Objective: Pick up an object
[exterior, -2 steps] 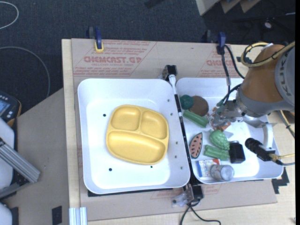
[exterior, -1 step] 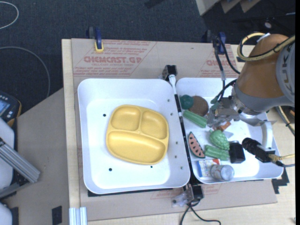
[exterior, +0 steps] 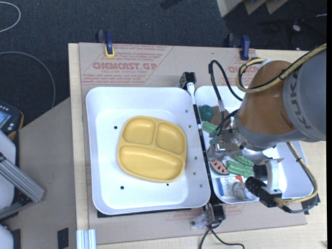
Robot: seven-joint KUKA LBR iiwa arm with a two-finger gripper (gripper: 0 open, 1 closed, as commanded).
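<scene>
Over right bin (exterior: pixel 298 183): end effector (exterior: pixel 224 145), grip state unclear | green pod (exterior: pixel 239 166) long axis slants down-right

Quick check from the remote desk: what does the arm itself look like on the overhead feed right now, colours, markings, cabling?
The arm is a bulky grey body with dark KUKA lettering, ending in a wide glossy orange band above a silver-grey wrist section. Black and yellow cables loop over the orange band, and another yellow-and-black cable trails below, near black hardware over the right bin.
</scene>
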